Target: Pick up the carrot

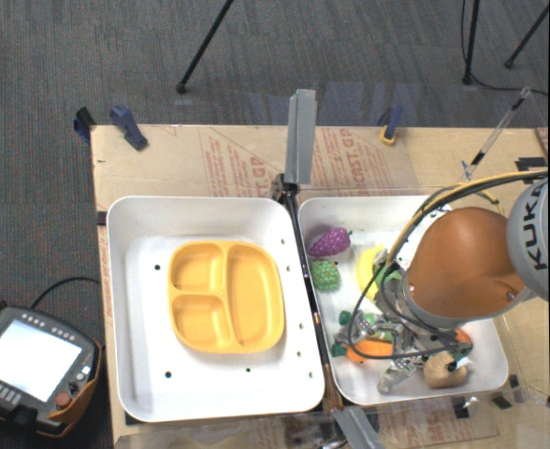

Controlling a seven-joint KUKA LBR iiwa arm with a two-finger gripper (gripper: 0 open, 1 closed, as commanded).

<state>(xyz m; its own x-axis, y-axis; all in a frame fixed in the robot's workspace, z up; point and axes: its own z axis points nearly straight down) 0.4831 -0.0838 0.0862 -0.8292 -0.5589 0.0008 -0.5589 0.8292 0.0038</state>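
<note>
Carrot [372,349] lies under the down-reaching end effector [395,341].

Yellow divided tray [226,297] in left bin [125,251]; purple grapes [330,242] beside green fruit [325,274]

The arm [471,265] reaches into the right bin [350,211], its gripper [392,340] low over the carrot [373,349]. A yellow tray [226,296] lies in the left bin [135,251].

Arm from the right, claw [380,337] pointed down, low.
</note>
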